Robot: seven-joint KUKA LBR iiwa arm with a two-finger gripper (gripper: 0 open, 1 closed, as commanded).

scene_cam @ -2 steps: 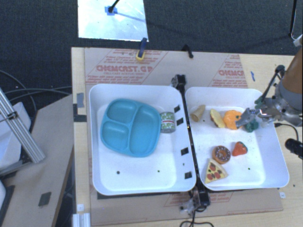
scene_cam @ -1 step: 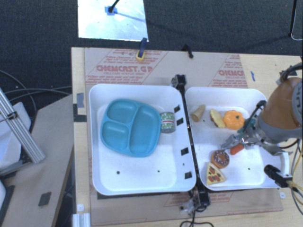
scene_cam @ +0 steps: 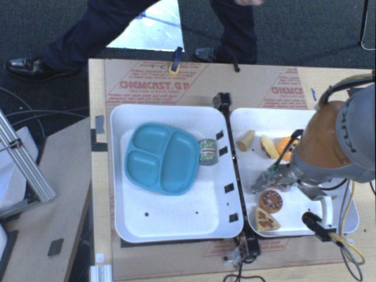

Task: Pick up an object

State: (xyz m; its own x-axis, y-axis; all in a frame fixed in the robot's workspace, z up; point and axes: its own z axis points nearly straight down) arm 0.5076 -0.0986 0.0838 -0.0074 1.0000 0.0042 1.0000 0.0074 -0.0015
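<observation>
End effector (scene_cam: 264, 183) is hovering in the right bin (scene_cam: 352, 219), just above the donut (scene_cam: 271, 201); can't tell its state. I'd be centering over the donut before dropping.

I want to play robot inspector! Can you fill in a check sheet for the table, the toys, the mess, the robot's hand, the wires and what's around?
Surface: cardboard-covered bench bearing a left bin and a right bin.
Job's things: right bin holds a donut, a pizza slice, a cone-shaped piece and yellow and orange food pieces.
Clutter: blue divided plate and a small can in the left bin.
Hand: the hand sits low in the right bin just above the donut; holding nothing that I can see.
Cables: wires at the bench's front edge; more on the floor at left.
Surroundings: a person's legs behind the bench.
</observation>
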